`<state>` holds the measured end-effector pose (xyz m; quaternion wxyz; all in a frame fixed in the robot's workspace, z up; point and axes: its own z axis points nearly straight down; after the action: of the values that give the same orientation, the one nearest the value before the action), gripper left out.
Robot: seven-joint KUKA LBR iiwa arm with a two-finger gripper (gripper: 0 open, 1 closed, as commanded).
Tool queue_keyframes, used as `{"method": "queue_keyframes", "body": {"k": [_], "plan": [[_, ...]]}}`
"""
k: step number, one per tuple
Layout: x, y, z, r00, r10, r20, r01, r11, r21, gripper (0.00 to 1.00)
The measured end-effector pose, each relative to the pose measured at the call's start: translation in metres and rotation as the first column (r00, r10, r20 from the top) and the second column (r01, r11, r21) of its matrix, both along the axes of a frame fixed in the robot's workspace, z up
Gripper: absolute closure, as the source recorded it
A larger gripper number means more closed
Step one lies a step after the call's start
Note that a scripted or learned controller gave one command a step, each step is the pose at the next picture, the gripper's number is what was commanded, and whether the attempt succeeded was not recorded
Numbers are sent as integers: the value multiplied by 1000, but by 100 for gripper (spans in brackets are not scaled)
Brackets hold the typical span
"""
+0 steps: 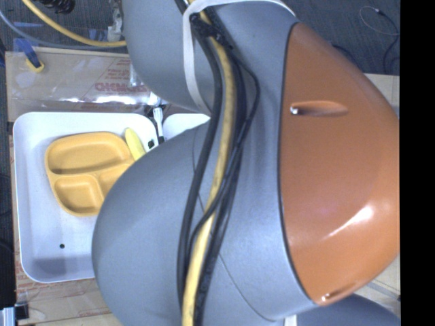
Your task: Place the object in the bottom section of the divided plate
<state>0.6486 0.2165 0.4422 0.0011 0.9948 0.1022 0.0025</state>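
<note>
Reaching arm (pixel 156 236): it enters from 3 o'clock and spreads over most of the view. Its grey links lie close under the camera, sweeping from 12 o'clock down to 6 o'clock.
Gripper state: cannot tell whether it is spread, pressed together or pinching anything.
Orange band (pixel 340 168): a broad, glossy dome on the 3 o'clock side of the arm, with a small slot in its upper part.
Cables (pixel 212 182): black and yellow lines run along the grey link from 12 o'clock to 6 o'clock. A white strap (pixel 224 4) holds them near the top.
Object (pixel 134 143): a small, long yellow piece, tilted, in the left bin. It lies at 2 o'clock of the plate, right at its rim and just beside the arm's edge. Whether it touches the plate cannot be told.
Divided plate (pixel 85 172): yellow, on the left bin's floor, with one section toward 12 o'clock and another toward 6 o'clock. The arm covers its 3 o'clock side.
Left bin (pixel 20 202): white and shallow, at 9 o'clock of the arm.
Right bin (pixel 183 122): a white corner shows between the arm's links.
Plastic sheet (pixel 75 80): clear with red lettering, at 12 o'clock of the left bin.
</note>
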Motion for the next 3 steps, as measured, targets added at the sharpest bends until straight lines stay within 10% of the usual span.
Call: {"method": "queue_keyframes", "body": {"k": [1,2,3], "plan": [[2,1,0,1000,30,1,-30,1000,-1,0],[-2,4,-80,954,298,-14,-298,954,4,0],[-2,0,0,1000,0,-6,0,1000,1,0]]}}
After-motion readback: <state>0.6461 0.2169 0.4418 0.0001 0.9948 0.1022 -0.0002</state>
